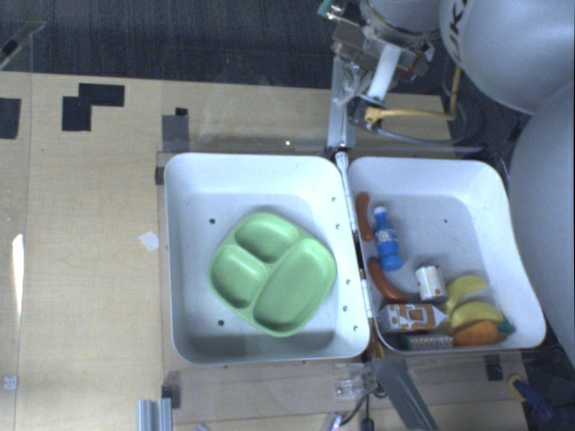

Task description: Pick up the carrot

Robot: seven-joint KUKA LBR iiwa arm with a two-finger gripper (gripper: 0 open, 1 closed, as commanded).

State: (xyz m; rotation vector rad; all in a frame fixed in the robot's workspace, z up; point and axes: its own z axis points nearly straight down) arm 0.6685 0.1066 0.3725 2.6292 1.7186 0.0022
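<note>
1. The carrot (476, 332) lies in the near right corner of the right bin (490, 191), an orange lump resting against the bin's front wall.
2. Touching it from behind are two yellow bananas (469, 299), one stacked just beyond the other, curving along the right side of the bin floor.
3. Just left of the carrot, a small brown carton (411, 317) lies flat along the front wall, and a dark strip sits at its near edge, too small for me to identify.
4. A little white can (429, 282) lies tilted between the carton and the bananas.
5. A reddish sausage (388, 283) curves along the floor left of the can, and a second sausage (362, 215) lies along the left wall farther back.
6. A small bottle with a blue label (387, 240) lies between the two sausages, its cap pointing toward the far wall.
7. The left bin (189, 196) holds a green divided plate (272, 272) with three compartments, sitting in the middle of the floor.
8. My gripper (355, 92) hangs beyond the far edge of the bins, near the seam between them and well apart from the carrot. I cannot tell how it is set from this angle; nothing visible is in it.
</note>
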